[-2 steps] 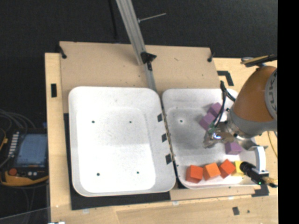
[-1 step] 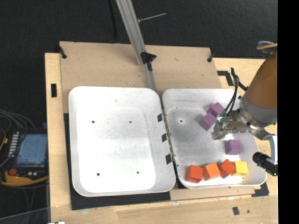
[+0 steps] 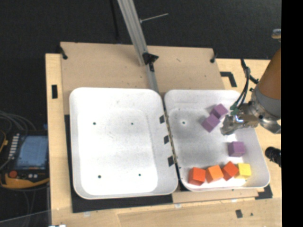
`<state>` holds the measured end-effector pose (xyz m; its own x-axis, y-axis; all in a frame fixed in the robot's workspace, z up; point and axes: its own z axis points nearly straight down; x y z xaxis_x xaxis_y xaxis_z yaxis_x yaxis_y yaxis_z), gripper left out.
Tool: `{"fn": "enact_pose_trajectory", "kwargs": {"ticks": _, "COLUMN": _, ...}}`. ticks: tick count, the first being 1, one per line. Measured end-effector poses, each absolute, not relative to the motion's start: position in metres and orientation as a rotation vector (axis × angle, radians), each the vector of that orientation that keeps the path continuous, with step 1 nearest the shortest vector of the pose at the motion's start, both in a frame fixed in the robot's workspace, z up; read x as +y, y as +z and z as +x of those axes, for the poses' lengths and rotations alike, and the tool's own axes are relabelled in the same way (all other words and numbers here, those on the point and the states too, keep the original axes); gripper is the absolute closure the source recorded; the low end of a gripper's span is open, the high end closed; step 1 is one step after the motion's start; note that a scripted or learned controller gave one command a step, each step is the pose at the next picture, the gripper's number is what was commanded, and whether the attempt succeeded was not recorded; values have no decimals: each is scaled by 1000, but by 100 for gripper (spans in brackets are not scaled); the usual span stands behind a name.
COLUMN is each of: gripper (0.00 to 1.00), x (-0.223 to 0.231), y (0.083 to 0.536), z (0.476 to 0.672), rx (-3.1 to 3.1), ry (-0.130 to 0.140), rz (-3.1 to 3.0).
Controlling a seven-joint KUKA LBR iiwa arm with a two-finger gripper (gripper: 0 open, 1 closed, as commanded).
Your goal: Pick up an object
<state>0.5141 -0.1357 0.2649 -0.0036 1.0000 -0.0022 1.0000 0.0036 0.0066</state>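
- Purple blocks: one (image 3: 211,122) lies just left of the gripper (image 3: 229,126), a second (image 3: 219,110) up-left of it and touching the first, and a third (image 3: 236,148) below the gripper, apart from the pair.
- Gripper: hangs over the right bin (image 3: 189,105) near its right rim; finger state cannot be told, and no block is seen between them.
- Row along the near rim, well below the gripper: three orange blocks (image 3: 197,175), (image 3: 214,172), (image 3: 230,170), then a yellow block (image 3: 244,169) at the right, each touching its neighbour.
- Open floor: bin's left half, leftward of the gripper.
- Left bin (image 3: 118,98): beyond the shared rims.
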Motion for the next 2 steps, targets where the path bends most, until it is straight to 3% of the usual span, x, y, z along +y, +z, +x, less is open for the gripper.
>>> {"fn": "enact_pose_trajectory", "kwargs": {"ticks": 2, "gripper": 100, "x": -34, "y": 264, "z": 553, "rx": 2227, "ry": 3, "rz": 2212}}
